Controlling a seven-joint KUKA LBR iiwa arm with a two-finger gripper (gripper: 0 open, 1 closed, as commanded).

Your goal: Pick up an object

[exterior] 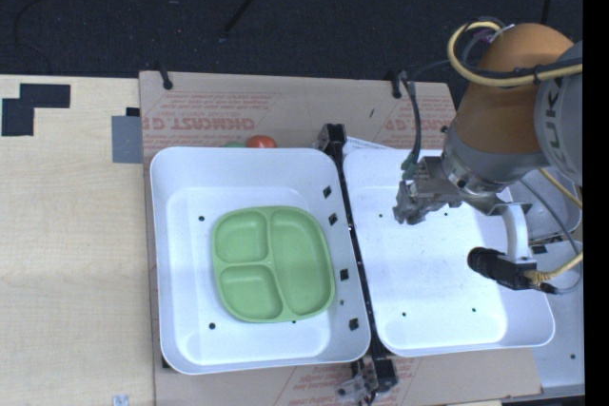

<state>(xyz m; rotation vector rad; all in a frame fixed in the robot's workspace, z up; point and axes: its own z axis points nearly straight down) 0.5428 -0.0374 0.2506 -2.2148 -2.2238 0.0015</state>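
Note:
A light green divided plate [272, 262] with three compartments lies flat in the left white bin [181, 204]. My gripper [411, 210] hangs over the upper left part of the right white bin [447, 328], well to the right of the plate and apart from it. Nothing shows between its tips. The grey arm with its orange band [514, 90] comes in from the upper right.
A small red object [261, 143] with a bit of green [233, 145] beside it sits just behind the left bin's far wall, outside the bin. A black divider [347, 242] runs between the two bins. Both bins rest on a cardboard sheet [285, 109].

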